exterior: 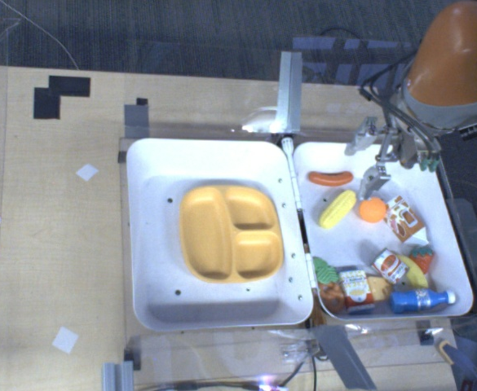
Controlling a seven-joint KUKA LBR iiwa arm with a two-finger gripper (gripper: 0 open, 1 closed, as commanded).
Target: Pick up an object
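Note:
My gripper [363, 168] hangs over the back of the right bin [454, 243], open, with nothing between its two silver fingers. One fingertip [368, 189] is just above an orange ball [373, 210]. A red sausage [330, 178] lies just left of the gripper. A yellow corn cob [337, 208] lies beside the ball. A small brown and white carton [403, 218] sits to the ball's right.
Along the right bin's front edge lie a blue bottle [420, 301], a small can [390, 265], a juice box [354, 287], a green item [324, 269] and a yellow fruit [417, 277]. The left bin [152, 218] holds a yellow divided tray [228, 232].

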